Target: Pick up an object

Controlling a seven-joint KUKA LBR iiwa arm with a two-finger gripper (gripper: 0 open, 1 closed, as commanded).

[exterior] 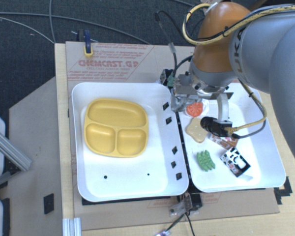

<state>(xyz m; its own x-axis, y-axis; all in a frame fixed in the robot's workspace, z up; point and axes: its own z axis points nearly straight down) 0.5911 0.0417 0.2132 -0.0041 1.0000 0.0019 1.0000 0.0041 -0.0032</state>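
The right bin [265,146] holds several small objects. A red-orange round piece [195,109] lies at its upper left, with a tan flat piece [195,130] just below it. Lower down are a green knobbly piece [205,160] and a black-and-white item [235,162]. A small striped wrapper [225,141] lies between them. My gripper [195,115] hangs low over the bin's upper left, under the orange wrist band. Its fingers [176,101] stand apart, open, one on each side of the red-orange piece. Nothing is held between them.
The left bin [88,181] carries a yellow divided tray [117,127] in its upper half. A ridge with black markers [175,146] separates the two bins. The arm's grey bulk covers the right bin's upper right corner. A yellow cable [250,123] loops from the gripper.
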